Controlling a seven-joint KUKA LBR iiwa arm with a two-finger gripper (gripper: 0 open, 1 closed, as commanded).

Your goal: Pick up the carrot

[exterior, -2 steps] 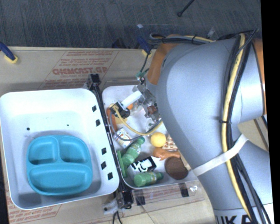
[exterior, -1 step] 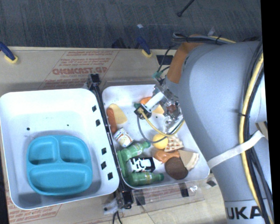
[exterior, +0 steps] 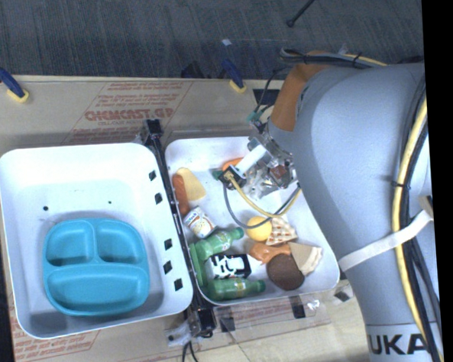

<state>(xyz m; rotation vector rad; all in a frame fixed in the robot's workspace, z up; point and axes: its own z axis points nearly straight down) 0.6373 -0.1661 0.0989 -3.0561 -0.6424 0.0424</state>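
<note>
Gripper (exterior: 265,169) low in the right bin (exterior: 315,223), over the carrot (exterior: 231,167).

I see an orange tip poking out just left of the gripper (its grasp I cannot tell). Crowded toys nearby could snag; the slick white floor lets the carrot skid, and the bin's back wall is close.

The hand (exterior: 250,169) sits low in the right bin (exterior: 209,148), seemingly touching the carrot (exterior: 232,165).

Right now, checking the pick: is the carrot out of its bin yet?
Still in. The carrot lies in the right bin, beside the pincer.
</note>
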